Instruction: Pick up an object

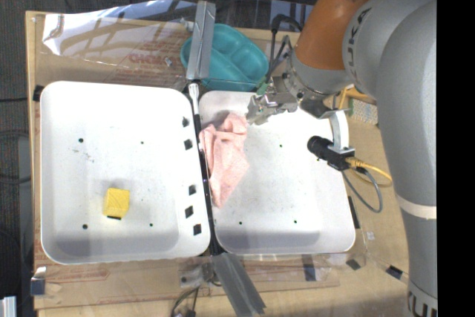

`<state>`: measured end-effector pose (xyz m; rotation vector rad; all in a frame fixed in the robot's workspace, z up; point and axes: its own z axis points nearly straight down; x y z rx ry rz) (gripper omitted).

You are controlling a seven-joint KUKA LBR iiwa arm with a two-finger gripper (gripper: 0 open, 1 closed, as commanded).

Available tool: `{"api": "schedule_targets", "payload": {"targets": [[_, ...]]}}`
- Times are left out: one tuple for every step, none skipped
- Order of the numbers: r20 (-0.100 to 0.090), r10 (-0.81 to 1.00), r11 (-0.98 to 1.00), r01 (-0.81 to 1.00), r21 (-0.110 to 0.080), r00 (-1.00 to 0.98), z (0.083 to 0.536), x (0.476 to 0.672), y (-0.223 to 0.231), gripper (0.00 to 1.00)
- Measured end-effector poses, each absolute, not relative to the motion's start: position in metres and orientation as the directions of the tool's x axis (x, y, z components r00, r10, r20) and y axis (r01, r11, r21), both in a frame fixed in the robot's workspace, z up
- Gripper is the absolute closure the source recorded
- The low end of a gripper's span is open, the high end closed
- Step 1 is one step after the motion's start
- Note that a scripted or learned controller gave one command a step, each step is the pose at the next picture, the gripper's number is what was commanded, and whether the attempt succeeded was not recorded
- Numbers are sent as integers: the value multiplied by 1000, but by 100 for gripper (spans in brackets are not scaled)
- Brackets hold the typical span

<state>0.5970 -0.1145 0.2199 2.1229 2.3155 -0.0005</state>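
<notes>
A crumpled pink cloth (225,156) lies along the left wall of the right bin (297,234). A small yellow block (116,203) rests near the front of the left bin (111,115). My gripper (261,108) hangs over the back of the right bin, just right of the cloth's upper corner and slightly above it. Nothing shows between its fingers, and their spacing is too small to read.
A teal plastic dish (226,59) sits behind the bins on the bench. A clear plastic sheet (111,33) lies across the back left. A metal divider (199,159) with black clips runs between the two bins.
</notes>
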Motion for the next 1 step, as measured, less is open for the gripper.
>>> {"api": "schedule_targets", "payload": {"targets": [[-2,929,370,929,1,-370,255,635,-133,100]]}}
